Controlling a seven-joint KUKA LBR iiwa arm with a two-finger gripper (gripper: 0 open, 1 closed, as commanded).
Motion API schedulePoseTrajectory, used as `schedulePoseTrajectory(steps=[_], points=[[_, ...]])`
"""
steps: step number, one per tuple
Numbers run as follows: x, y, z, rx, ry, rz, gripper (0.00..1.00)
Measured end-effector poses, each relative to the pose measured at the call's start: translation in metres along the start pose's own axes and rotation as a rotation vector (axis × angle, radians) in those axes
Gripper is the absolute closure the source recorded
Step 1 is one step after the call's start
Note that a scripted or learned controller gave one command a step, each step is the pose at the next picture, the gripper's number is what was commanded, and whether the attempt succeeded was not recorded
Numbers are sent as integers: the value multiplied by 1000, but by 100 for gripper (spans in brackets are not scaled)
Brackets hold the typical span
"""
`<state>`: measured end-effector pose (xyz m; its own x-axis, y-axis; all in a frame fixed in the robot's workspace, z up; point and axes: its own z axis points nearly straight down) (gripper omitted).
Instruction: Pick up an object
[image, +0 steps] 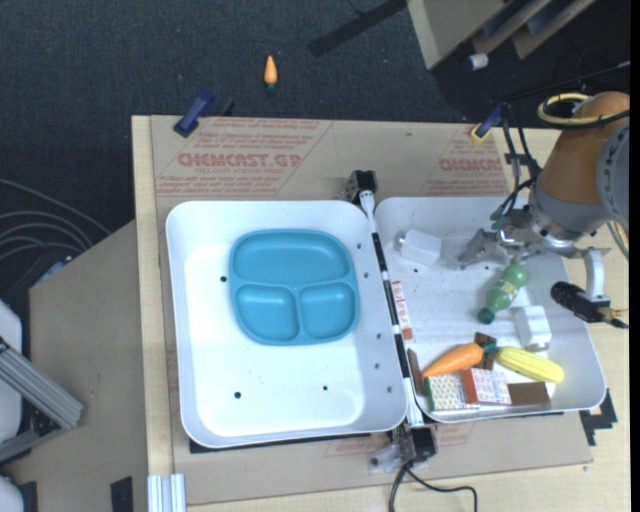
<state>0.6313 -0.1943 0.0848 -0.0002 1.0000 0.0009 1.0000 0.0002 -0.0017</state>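
Note:
My gripper (497, 250) hangs low over the back of the right bin (590, 385), reaching in from the right on the grey arm with the orange band. Just in front of it a small green bottle (502, 288) lies tilted on the bin floor, its top close to the gripper. A white block (418, 246) sits to the gripper's left, apart from it. Nothing can be seen held in the gripper.
Along the right bin's front lie a carrot (455, 358), a yellow corn cob (530, 365) and a flat patterned box (480, 388). Another white block (531, 326) lies near the bottle. The left bin (190, 300) holds a blue divided plate (293, 285).

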Motion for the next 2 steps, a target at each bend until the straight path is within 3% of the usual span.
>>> schedulePoseTrajectory(steps=[1, 2], points=[[14, -63, 1, 0, 0, 1, 0], [14, -63, -10, -2, 0, 1, 100]])
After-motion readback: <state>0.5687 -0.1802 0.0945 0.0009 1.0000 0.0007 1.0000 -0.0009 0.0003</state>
